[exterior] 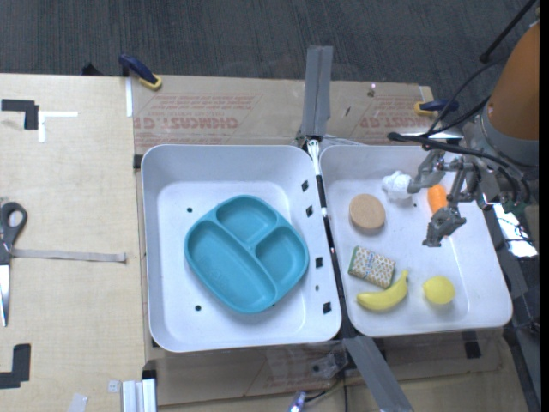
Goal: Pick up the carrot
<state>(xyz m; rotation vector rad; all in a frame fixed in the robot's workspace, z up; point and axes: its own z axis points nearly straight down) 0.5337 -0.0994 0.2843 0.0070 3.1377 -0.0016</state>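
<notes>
The carrot (pixel 437 197) is a short orange piece lying in the right bin (pixel 480 312), near its far right side. My gripper (pixel 425 213) hangs over it from the right, open. One finger (pixel 422 178) stands on the carrot's far side and the other finger (pixel 443 225) on its near side. The carrot shows in the gap between them, partly hidden by the gripper's body. I cannot tell whether either finger touches it.
The right bin also holds a white crumpled thing (pixel 396 184), a tan round disc (pixel 367 212), a patterned sponge (pixel 372 266), a banana (pixel 383 295) and a lemon (pixel 439 290). A blue divided plate (pixel 246 253) lies in the left bin (pixel 163 256). Scissors (pixel 9 230) rest on the bench at far left.
</notes>
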